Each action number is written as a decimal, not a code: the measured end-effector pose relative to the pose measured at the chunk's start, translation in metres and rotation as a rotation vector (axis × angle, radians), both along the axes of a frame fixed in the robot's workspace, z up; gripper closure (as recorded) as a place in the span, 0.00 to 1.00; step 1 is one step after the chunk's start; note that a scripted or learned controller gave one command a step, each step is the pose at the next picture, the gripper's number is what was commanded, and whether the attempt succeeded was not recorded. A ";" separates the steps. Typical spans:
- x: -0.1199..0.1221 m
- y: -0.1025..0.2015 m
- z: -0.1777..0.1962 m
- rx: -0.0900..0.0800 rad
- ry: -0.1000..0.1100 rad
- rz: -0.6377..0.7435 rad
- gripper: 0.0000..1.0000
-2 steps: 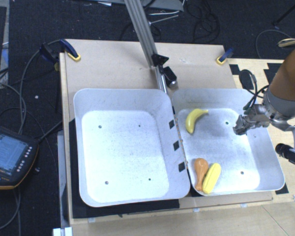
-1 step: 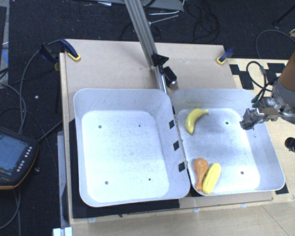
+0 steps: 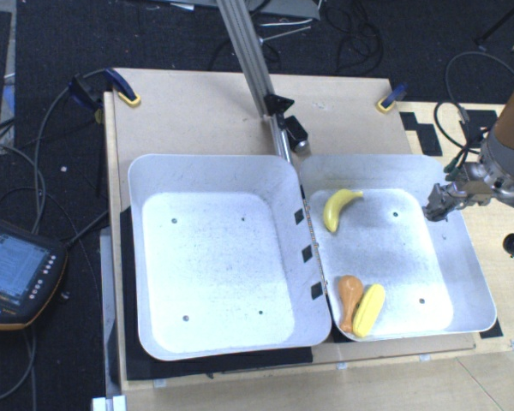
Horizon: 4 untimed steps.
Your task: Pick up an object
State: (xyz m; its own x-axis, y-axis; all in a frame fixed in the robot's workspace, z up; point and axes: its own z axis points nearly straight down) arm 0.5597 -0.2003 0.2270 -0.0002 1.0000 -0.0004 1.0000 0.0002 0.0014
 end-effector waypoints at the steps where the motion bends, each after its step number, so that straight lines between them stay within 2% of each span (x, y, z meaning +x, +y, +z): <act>1: 0.009 0.042 0.003 0.001 0.001 0.004 1.00; 3: 0.033 0.154 -0.006 0.002 0.002 0.004 1.00; 4: 0.058 0.205 -0.003 0.001 0.001 0.005 1.00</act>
